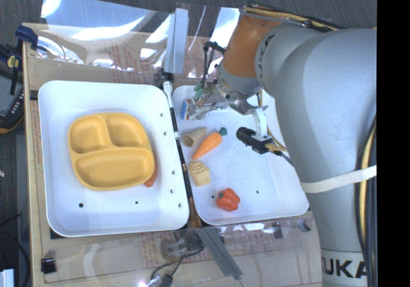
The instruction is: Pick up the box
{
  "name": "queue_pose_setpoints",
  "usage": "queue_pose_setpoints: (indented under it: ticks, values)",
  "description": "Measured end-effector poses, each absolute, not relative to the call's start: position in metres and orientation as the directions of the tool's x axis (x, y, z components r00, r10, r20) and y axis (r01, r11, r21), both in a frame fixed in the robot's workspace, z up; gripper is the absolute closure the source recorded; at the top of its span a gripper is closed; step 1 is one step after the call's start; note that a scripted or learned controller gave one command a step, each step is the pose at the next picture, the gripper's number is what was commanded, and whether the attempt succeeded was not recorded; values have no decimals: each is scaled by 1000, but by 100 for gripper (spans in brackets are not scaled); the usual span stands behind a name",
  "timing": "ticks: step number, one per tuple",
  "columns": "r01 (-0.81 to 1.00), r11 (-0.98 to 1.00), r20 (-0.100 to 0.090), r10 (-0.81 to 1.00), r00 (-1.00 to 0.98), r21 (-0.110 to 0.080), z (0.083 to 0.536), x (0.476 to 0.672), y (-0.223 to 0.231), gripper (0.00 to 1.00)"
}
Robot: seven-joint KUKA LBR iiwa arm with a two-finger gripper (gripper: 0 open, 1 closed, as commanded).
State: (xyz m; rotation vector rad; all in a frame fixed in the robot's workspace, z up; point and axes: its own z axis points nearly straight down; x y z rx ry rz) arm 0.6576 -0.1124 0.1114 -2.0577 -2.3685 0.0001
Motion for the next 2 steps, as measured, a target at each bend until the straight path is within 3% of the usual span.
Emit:
queue_pose_setpoints:
  ticks: [1,2]
  values:
    - [990,140,3,990,-140,-3,111,657,-112,0]
    - [995,102,1,995,-102,-4,92,657,-130,0]
